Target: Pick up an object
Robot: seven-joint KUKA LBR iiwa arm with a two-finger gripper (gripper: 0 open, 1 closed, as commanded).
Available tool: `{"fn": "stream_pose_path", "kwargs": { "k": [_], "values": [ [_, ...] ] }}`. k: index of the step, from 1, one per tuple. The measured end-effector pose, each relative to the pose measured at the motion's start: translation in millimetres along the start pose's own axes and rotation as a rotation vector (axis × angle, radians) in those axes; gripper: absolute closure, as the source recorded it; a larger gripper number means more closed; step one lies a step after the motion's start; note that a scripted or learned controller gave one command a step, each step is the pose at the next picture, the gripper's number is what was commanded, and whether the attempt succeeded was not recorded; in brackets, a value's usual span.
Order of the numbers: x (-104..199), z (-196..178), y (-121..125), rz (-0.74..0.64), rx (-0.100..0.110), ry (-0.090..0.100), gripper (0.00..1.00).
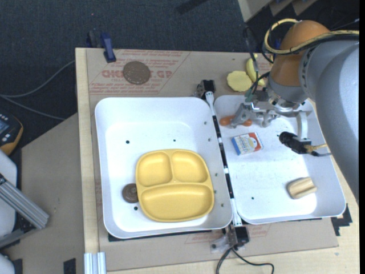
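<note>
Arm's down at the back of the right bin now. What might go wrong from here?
The gripper sits low in the far left corner of the right bin, close to the bin wall, so it may strike or catch the rim. A small orange object lies right beside it against the wall, awkward to close on, and may be pushed rather than picked. The blue and white packet lies flat nearby and might get nudged.

Robotics laboratory test station. Evidence: a plywood bench (91,153) carrying two clamped white bins (108,153), loose cables (34,90) trailing over dark carpet (45,16), and aluminium framing (23,204) at the left edge.
</note>
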State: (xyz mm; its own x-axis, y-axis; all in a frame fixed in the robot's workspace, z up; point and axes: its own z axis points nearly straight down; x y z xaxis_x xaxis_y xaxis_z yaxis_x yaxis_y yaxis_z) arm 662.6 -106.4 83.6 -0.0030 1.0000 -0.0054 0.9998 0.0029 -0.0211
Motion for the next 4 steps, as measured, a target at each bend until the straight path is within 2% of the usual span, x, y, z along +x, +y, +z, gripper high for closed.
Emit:
{"fn": "stream_pose_path", "kwargs": {
  "k": [2, 4],
  "values": [
    [5.8, -0.5, -0.8, 0.006, 0.000, -0.006, 0.00],
    [2.9, -0.3, -1.7, 0.004, -0.002, 0.001, 0.00]
  ]
}}
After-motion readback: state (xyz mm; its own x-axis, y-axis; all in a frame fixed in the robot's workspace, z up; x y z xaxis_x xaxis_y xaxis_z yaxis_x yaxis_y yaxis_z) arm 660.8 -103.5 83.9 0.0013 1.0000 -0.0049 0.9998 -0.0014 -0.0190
